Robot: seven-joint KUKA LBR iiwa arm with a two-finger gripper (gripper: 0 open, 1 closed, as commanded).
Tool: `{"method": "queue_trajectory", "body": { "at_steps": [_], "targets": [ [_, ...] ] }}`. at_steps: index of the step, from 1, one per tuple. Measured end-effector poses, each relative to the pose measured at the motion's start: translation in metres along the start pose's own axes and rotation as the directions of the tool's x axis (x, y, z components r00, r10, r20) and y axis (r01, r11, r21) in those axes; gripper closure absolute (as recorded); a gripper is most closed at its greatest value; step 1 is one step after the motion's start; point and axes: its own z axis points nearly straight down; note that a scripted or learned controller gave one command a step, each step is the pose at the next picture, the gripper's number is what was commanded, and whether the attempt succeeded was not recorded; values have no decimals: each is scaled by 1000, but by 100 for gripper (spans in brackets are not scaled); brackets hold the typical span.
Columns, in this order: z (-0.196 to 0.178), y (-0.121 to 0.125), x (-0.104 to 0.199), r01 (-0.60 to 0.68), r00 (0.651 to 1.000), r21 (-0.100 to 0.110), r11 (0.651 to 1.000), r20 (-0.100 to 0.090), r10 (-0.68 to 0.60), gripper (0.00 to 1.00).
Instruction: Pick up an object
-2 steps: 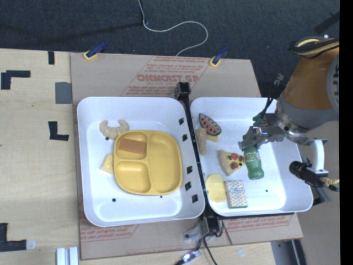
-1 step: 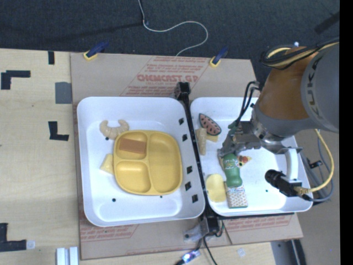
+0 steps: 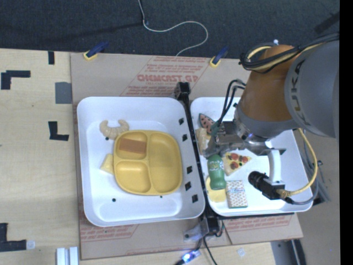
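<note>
Hovering over the right bin (image 3: 295, 195), the gripper (image 3: 216, 143) sits just twelve o'clock of a green bottle (image 3: 216, 172), grip unclear.

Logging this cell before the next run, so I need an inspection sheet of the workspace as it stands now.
Surface: two white bins, left bin, right bin, on cardboard.
Job's things: yellow divided plate, croissant toy in left bin; green bottle, pizza slice toy, patterned small box in right bin.
Clutter: nothing seen.
Grippers: end effector low over right bin's left side.
Cables: white wire behind bench; yellow cable on arm.
Surroundings: dark floor, black tape marks.
</note>
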Motion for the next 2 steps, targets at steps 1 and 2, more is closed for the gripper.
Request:
{"method": "queue_trajectory", "body": {
  "at_steps": [1,2],
  "targets": [
    [-3,-12,19,-3,1000,2,1000,1,3,100],
    [-1,-14,21,-6,1000,1,1000,2,6,100]
  ]
}}
